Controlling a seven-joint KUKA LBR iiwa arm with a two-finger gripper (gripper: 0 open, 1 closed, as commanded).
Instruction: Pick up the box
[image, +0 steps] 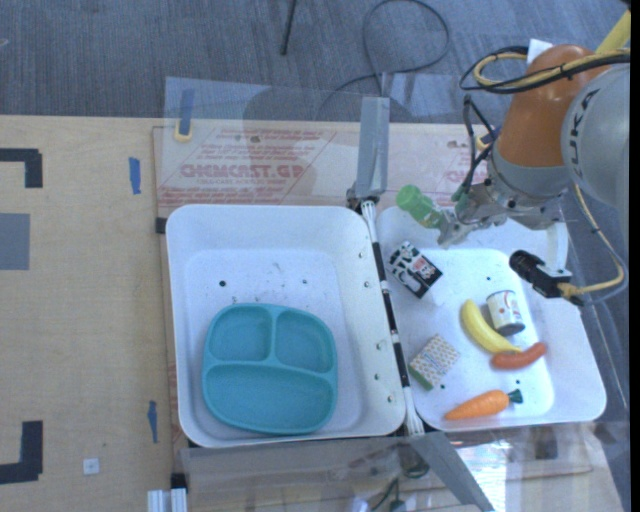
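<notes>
Box (433, 360) lies flat near the right bin's (585, 395) front-left corner.
The gripper (452, 230) hangs over the back edge, well apart; its jaws' state cannot be told.

Grey carpet floor (120, 50), black cable (405, 40), light wooden bench (75, 330).

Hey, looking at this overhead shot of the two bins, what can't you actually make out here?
- Gripper, camera view: small and blurred under the wrist, so open or shut is unclear.
- Box, camera view: its printed pattern is too small to read.
- Green object at the right bin's far rim: blurred, partly masked by the gripper, identity unclear.
- Can: label too small to read.
</notes>
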